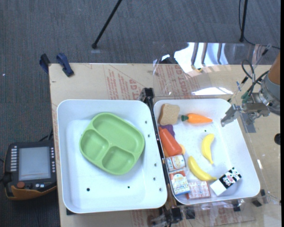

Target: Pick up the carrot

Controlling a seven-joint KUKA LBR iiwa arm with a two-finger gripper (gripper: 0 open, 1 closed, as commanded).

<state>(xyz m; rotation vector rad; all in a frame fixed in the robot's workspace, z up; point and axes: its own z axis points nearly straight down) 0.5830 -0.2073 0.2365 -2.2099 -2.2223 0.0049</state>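
Note:
An orange carrot (197,118) with a green stem end lies in the right bin (244,150), near its back left, just right of a slice of bread (169,113). My gripper (240,117) hangs over the bin's right side, well to the right of the carrot. Its two fingers are spread apart with nothing between them.
The right bin also holds two bananas (208,147), an orange bottle (169,142), small cartons (178,174) and a black-and-white box (226,181). A green divided plate (112,143) sits in the left bin (71,183). A teach pendant (31,167) lies at far left.

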